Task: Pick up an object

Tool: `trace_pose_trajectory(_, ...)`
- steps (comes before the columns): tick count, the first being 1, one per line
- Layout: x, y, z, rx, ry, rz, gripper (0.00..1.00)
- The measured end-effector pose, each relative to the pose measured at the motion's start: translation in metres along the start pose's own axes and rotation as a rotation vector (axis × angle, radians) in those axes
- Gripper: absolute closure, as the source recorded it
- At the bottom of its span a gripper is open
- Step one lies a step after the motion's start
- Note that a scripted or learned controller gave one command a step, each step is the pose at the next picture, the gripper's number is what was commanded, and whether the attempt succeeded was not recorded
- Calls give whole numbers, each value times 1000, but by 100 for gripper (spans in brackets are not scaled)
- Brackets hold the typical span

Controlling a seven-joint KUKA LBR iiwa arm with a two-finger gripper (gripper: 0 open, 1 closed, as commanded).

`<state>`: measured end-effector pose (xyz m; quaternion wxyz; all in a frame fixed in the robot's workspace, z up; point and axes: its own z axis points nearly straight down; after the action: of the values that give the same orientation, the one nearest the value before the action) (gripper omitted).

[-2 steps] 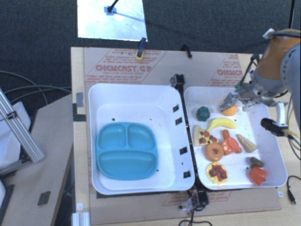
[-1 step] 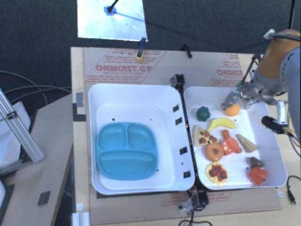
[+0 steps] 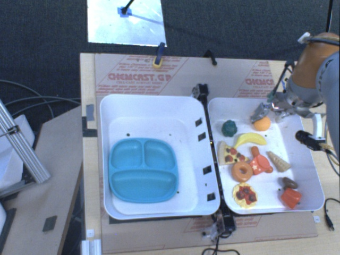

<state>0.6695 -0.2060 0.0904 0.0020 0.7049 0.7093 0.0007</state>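
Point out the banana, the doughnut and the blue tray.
banana [image 3: 251,139], camera view, middle of its yellow curve
doughnut [image 3: 242,170], camera view, left side of its ring
blue tray [image 3: 142,170], camera view, ridge between its compartments

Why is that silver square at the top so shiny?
In the camera view, the silver sheet glares under bright light and carries a dark, thin shadow line; the white bins look evenly lit and sharp; the arm at the right edge is slightly blurred.

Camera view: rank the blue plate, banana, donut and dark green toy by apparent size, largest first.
1. blue plate
2. banana
3. donut
4. dark green toy
The donut and the green toy look close, so their order is unsure.
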Motion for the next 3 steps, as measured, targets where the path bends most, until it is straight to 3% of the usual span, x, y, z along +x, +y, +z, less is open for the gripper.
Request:
trace_pose_trajectory(1, 8, 0, 5, 0, 0, 1, 0)
trace_pose_trajectory(2, 7, 1, -7, -4, -1, -1, 100)
trace_pose_trajectory(3, 113, 0, 6, 2, 3, -3, 100)
